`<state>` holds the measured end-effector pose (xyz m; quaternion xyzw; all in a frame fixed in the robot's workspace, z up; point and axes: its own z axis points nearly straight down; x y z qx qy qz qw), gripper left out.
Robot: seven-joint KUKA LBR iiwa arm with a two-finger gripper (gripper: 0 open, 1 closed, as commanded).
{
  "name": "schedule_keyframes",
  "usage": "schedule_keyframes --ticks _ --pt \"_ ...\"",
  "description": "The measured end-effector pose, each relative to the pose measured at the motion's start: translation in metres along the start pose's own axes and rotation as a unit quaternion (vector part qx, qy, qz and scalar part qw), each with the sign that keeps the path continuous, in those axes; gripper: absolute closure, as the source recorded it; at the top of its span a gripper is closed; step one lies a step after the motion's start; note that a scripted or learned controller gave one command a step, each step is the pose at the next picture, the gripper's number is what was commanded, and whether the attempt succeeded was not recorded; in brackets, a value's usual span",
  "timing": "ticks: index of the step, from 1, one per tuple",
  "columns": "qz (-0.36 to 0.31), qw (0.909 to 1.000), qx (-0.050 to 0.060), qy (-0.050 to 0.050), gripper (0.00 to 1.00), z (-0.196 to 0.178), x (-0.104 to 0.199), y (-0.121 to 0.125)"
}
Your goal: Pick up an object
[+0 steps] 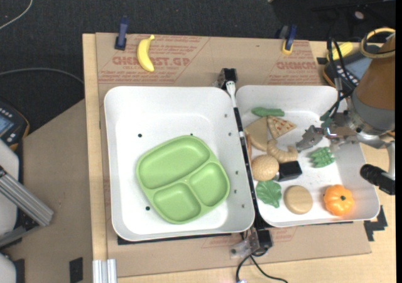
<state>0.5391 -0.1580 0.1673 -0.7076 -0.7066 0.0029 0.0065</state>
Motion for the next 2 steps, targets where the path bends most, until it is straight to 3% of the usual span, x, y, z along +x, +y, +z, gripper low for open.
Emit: schedule_keyframes --ticks 1,2 --pt "-0.002 0.9999 -0.015 -0.004 0.0 0.066 0.01 -0.038" --pt "0.006 0.9996 -0.023 -0.014 0.0 0.069 0.027 -0.045"
